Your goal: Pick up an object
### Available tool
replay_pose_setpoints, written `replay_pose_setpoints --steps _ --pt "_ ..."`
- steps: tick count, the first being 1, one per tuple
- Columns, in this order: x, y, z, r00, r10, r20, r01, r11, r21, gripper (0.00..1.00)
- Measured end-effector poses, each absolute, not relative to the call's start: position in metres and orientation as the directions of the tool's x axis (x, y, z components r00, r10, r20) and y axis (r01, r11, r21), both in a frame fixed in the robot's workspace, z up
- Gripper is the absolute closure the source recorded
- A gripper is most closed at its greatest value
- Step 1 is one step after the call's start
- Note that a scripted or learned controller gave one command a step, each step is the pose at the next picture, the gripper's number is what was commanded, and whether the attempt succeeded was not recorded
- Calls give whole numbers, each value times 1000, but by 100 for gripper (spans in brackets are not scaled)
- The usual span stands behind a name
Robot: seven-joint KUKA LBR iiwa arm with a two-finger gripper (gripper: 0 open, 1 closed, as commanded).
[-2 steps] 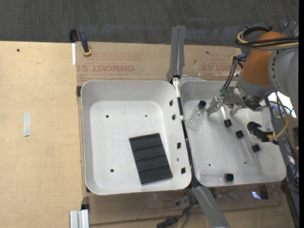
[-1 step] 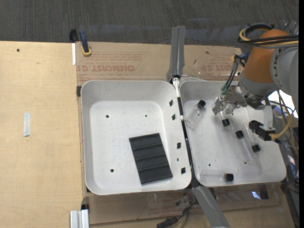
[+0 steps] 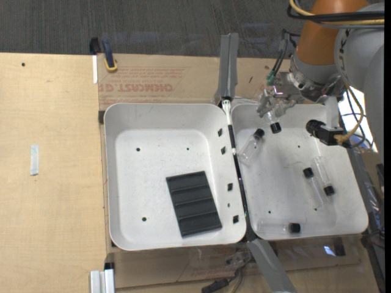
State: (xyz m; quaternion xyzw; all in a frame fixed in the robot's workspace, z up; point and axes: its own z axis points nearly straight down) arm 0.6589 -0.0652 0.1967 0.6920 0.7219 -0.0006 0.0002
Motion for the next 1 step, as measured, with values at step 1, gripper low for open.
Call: replay_pose_setpoints --steps 1 --pt "659 -45 235 -14 1000 -2 1000 14 -1 100"
